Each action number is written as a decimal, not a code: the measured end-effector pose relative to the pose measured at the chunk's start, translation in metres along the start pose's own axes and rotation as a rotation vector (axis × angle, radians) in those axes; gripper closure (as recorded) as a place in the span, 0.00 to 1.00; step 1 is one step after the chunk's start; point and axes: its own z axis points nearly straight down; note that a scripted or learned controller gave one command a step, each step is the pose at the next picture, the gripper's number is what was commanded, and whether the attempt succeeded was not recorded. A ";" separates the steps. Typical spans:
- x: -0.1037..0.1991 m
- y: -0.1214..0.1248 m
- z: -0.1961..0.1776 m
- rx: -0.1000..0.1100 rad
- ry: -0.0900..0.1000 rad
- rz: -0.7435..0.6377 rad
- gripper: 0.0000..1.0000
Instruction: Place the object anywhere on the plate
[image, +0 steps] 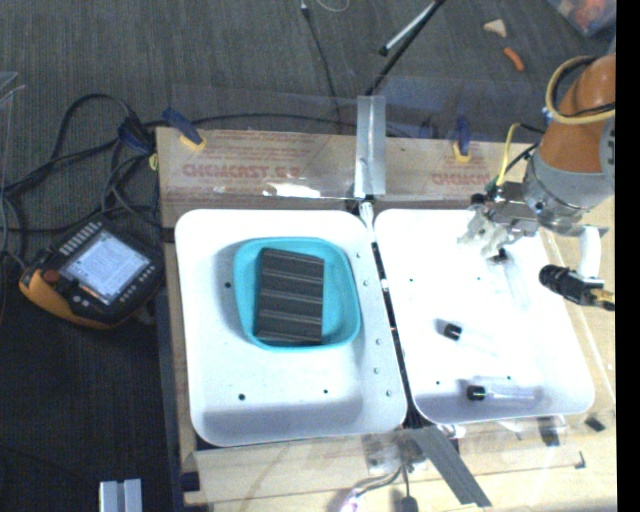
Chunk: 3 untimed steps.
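Two white bins sit side by side: the left bin (210, 395) carries the blue plate (345, 300), and the dark ridged block (290, 295) lies flat on it. Over the right bin (560, 380), the tool (495, 235) hovers, finger state unreadable.

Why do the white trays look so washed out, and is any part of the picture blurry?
In the camera view, overhead light glares off the right bin, bleaching its surface, so the clear parts lying there nearly vanish. The left bin shows soft shading around the blue plate. The dark ridged object reads sharply; the claw looks slightly soft.
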 end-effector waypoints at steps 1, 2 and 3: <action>0.000 0.000 0.000 0.000 0.000 0.000 0.00; -0.024 -0.059 0.041 0.003 -0.001 0.381 0.00; -0.036 -0.104 -0.052 0.002 -0.003 0.429 0.00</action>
